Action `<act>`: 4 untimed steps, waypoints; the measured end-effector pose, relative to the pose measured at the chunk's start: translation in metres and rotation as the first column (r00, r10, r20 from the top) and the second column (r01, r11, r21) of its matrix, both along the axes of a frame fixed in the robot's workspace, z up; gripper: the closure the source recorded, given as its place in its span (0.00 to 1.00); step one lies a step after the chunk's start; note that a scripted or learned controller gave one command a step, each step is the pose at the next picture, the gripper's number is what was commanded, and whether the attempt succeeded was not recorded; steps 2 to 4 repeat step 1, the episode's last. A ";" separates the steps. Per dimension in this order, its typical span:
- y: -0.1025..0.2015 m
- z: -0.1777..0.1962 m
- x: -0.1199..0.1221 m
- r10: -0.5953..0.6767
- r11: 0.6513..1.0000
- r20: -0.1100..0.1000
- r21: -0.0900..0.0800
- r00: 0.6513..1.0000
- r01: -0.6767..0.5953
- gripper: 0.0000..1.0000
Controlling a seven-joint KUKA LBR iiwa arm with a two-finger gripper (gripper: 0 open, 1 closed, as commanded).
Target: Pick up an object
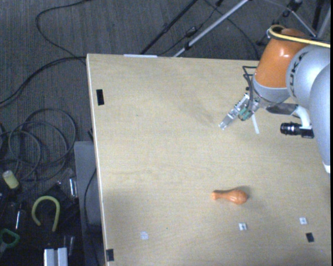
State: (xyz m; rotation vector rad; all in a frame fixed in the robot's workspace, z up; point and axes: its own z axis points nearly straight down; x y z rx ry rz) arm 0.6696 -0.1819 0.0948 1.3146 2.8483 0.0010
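Hovering above the bench point(155, 148) with its two fingers spread and nothing between them, the gripper point(240, 122) sits well apart from the orange pear-shaped object point(231, 196), which lies toward six o'clock. A good grasp means descending squarely across its narrow neck.

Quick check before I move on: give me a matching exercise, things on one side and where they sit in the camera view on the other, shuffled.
Things:
1. orange pear-shaped object
2. gripper
3. black marker
4. green hook-shaped tool

Places:
A. on the floor, left of the bench
B. on the bench top, lower middle, lying on its side
C. near the bench's upper left edge
D. over the bench, upper right, apart from the orange object

Pairs: 1-B, 2-D, 3-C, 4-A
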 end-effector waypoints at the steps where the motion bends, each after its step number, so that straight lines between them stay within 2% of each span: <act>1: 0.084 0.066 -0.015 -0.104 0.995 -0.003 0.003 0.995 0.104 1.00; 4: 0.084 0.066 -0.015 -0.104 0.995 -0.003 0.003 0.995 0.104 1.00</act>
